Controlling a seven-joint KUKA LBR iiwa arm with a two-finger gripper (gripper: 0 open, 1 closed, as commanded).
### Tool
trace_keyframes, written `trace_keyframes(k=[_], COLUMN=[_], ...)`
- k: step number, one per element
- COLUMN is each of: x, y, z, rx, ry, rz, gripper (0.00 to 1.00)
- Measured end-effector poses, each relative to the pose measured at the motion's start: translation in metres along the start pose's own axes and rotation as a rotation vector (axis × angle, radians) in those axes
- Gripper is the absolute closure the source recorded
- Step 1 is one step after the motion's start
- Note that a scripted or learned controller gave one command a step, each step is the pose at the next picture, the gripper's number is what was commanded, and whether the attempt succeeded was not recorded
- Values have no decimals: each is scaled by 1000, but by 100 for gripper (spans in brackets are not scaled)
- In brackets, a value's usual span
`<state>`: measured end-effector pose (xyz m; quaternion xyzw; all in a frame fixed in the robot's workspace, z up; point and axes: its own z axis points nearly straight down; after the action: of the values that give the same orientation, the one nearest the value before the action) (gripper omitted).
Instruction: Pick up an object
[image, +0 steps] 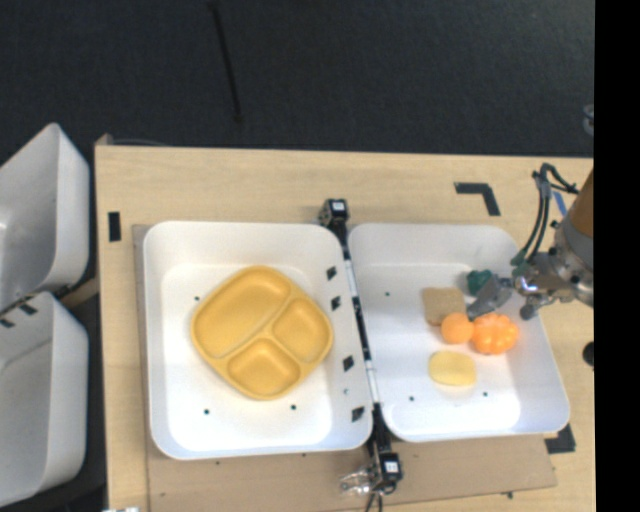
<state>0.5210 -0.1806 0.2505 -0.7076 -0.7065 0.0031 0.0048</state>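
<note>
My gripper (507, 301) hangs over the right side of the right bin (400, 255), its two grey fingers spread apart and open with nothing between them. Just below the fingertips lies a lumpy orange fruit (494, 335), touching a smaller orange ball (456, 328) on its left. A tan flat piece (438, 303) sits above the ball. A pale yellow rounded object (453, 369) lies nearer the front. A small teal object (480, 279) shows beside the left finger (487, 297), partly hidden by it.
The left bin (165, 300) holds a yellow divided plate (262, 330). A black-clipped ridge (352, 320) separates the bins. Cables and the arm's wrist (560, 250) stand over the right bin's right rim. White containers (35, 300) sit off the bench at the left.
</note>
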Motion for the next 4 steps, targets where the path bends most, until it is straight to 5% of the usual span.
trace_keyframes(k=[1, 4], x=[0, 11], y=[2, -1], z=[-7, 153], rx=[-12, -8], ry=[-3, -4], rz=[-3, 3], gripper=[0, 0])
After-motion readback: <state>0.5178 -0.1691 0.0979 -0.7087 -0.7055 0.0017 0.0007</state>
